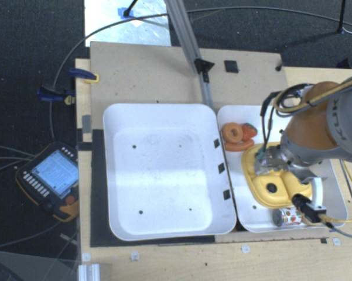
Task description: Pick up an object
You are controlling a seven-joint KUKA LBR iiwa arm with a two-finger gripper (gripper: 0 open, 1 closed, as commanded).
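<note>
Two bins [164, 168]; the right bin [334, 186] holds one orange toy [237, 135], one yellow toy [275, 189] and one can [288, 216]. The arm [316, 127] bends down over the yellow toy (gripper [263, 161] there, claw state hidden: cannot tell).

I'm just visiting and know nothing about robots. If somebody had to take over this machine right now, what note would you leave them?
Gripper: down in the right bin, over the upper end of the yellow object. Whether it grips anything is hidden by the wrist.
Things: yellow object in the middle of the right bin; orange ring-shaped toy in that bin's far left corner; small printed can at its near edge. Left bin beside it.
Done: arm is at the objects.
Left: nothing visibly lifted; a pick must still be confirmed.
</note>
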